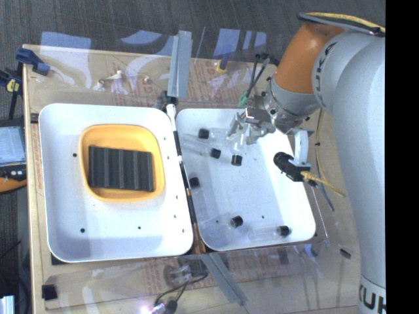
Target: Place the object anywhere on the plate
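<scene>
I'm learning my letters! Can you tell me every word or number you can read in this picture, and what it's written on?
"KU": large dark letters on the grey arm, at the picture's bottom right, cut off by the edge.
Reddish print on the bench under clear film: too blurred to read.
Papers at the left edge: too small to read.

A robotics lab bench — not a home or a kitchen. A grey industrial arm [347, 110] with an orange band reaches over a plywood bench [98, 280] bearing two shallow white bins [59, 227] to the tool's left and below it. Clear shielding, blue clamps [29, 61] and loose cables [170, 299] edge the bench — dark carpet [131, 5] lies beyond.
</scene>
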Robot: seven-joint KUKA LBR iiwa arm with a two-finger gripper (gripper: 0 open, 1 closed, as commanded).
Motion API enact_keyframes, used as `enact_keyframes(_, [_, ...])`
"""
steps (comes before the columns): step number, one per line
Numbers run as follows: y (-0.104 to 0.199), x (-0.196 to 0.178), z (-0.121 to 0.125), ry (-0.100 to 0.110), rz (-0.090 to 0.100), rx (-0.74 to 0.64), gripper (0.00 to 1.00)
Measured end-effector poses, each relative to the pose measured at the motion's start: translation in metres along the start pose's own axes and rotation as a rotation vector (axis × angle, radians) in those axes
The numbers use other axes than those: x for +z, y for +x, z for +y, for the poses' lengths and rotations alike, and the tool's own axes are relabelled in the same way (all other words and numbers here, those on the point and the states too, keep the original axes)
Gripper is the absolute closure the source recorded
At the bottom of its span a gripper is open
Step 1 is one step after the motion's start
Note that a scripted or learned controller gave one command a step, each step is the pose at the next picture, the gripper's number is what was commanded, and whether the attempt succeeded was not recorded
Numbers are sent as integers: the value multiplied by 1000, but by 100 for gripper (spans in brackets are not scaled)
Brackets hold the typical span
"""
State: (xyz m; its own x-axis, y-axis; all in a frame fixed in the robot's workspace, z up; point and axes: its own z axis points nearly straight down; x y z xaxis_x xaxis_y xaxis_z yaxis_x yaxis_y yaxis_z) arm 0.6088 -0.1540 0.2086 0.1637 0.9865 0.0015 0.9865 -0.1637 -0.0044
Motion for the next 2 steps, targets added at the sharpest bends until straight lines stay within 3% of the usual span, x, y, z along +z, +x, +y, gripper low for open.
enact_keyframes(1, [23,16,-10,1,-1,-278,100])
enact_keyframes(2, [79,-2,-31,1,-1,-527,100])
